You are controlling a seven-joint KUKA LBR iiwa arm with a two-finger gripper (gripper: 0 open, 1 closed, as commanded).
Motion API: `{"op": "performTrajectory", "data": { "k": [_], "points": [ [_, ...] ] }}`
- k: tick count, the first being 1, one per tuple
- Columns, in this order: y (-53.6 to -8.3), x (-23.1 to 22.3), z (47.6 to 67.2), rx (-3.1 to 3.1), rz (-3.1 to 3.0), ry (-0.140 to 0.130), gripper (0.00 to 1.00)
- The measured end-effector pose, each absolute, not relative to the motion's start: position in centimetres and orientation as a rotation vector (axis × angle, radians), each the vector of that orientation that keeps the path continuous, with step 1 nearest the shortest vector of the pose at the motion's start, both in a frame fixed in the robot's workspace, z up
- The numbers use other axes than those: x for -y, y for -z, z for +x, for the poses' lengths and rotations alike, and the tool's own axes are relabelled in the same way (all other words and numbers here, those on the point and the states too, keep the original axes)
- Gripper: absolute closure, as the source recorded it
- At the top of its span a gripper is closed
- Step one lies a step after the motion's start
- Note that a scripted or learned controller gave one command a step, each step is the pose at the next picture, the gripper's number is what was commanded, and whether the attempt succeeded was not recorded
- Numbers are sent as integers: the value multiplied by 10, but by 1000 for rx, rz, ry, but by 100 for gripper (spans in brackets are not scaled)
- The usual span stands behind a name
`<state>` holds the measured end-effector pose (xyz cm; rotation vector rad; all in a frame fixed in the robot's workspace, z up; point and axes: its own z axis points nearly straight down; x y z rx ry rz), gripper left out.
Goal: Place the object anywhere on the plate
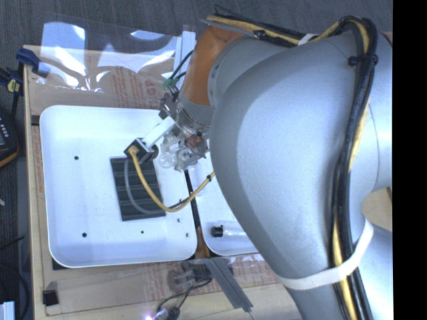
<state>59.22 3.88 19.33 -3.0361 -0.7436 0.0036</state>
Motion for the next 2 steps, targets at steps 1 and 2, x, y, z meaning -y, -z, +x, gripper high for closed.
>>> {"op": "performTrajectory", "data": {
  "k": [1,2],
  "points": [
    [-203,-20,612,353,-3103,36,100],
    [-221,-25,637,960,-2987,-5,100]
  ]
}}
